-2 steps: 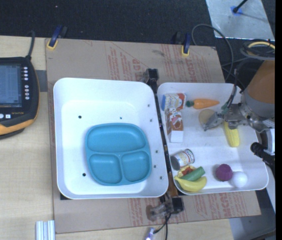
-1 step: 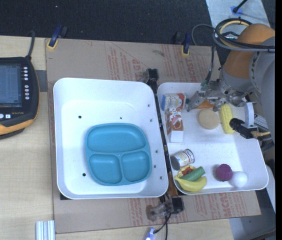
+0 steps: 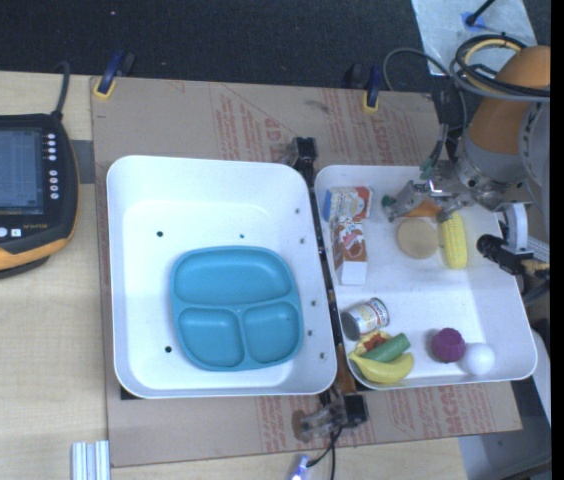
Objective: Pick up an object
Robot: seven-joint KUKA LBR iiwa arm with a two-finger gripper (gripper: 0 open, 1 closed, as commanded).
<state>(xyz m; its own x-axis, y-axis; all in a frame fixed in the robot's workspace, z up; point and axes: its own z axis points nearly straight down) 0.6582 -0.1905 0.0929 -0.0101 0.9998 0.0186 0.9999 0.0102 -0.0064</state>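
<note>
My jaws (image 3: 424,200) sit over the far part of the right bin (image 3: 502,313), with the grey arm (image 3: 507,128) and its orange band coming in from the right. The two dark fingers look spread, one tip pointing left and one right, and between them I see a small orange object (image 3: 423,209) (whether the fingers actually touch it, I cannot tell). Just in front of that lies a round tan disc (image 3: 417,238), and right beside the disc on its right stands a yellow corn cob (image 3: 454,241), lying lengthwise front to back.

Further left in the same bin, against its left wall, I see a red and white carton (image 3: 348,233) lying flat. Toward the near end there is a small tin can (image 3: 366,317) on its side, and just below it a yellow banana (image 3: 382,368) with a green piece (image 3: 390,348) resting on it. To the right of those sits a purple ball-like fruit (image 3: 448,344), touching a white ball (image 3: 479,358) in the near right corner.

The left bin (image 3: 142,218) holds a blue divided plate (image 3: 236,307), lying flat near its middle. Both bins rest on a brown board on the tabletop (image 3: 32,368). Well to the left, a control pendant (image 3: 17,193) with a dark screen lies on the tabletop.
</note>
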